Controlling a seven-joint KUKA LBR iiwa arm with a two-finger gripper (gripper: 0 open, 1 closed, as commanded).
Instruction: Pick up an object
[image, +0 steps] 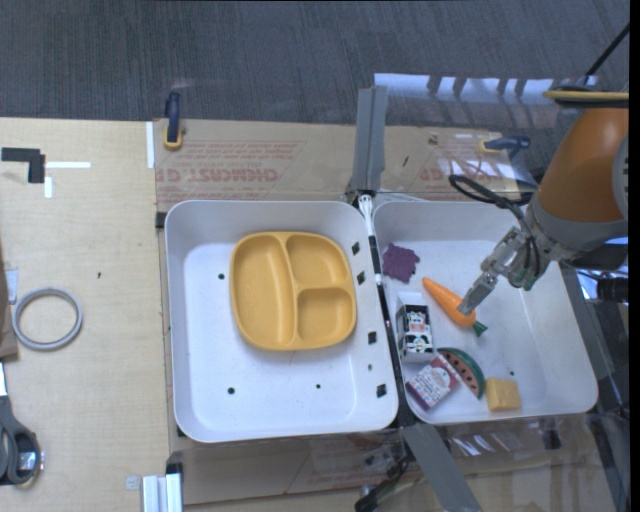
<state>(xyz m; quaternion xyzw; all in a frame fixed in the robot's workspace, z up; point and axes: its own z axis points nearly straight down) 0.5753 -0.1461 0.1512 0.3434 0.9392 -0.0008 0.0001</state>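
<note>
Gripper (474, 297) angled down over toy carrot (446, 300) in right bin (560, 395), aligned for grasping; claw state impossible to tell.

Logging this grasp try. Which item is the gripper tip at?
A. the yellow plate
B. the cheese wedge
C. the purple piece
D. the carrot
D: the gripper comes down onto the carrot in the right bin, well apart from the other items.
</note>
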